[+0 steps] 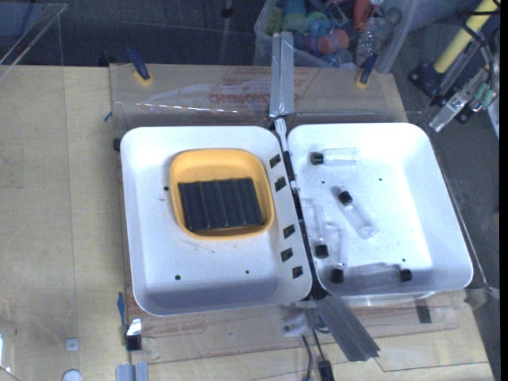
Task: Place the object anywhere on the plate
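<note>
Black ridged block (220,203) inside yellow plate (182,167) rim, bare left bin (147,272) floor around.

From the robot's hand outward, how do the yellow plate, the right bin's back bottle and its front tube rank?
From the hand, upper right:
1. Back bottle, far edge of the right bin.
2. Front tube, same bin's near edge.
3. Yellow plate, in the left bin.

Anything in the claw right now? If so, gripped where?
Cannot tell from this view. The dark ridged block lies on the yellow plate in the left bin; clear bottles lie in the right bin.
</note>
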You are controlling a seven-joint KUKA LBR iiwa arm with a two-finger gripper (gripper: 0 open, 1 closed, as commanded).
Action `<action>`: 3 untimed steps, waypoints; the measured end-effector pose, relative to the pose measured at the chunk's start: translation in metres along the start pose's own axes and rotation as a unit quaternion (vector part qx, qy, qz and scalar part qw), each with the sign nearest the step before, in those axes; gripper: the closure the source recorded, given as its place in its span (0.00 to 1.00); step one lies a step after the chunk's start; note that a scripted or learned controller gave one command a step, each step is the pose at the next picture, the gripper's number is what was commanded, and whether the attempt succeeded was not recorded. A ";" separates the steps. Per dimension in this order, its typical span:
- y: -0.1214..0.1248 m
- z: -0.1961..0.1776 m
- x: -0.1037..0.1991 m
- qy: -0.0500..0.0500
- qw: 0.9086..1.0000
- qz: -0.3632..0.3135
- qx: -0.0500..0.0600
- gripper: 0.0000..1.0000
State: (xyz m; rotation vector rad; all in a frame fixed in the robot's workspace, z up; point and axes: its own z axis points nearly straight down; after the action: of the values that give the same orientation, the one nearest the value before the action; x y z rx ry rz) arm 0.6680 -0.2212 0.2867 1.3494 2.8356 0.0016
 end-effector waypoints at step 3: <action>-0.010 -0.037 0.008 -0.001 0.917 -0.400 -0.001 1.00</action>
State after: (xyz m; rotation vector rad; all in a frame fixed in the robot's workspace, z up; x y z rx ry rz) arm 0.6555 -0.2215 0.3232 0.1035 3.1358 0.0026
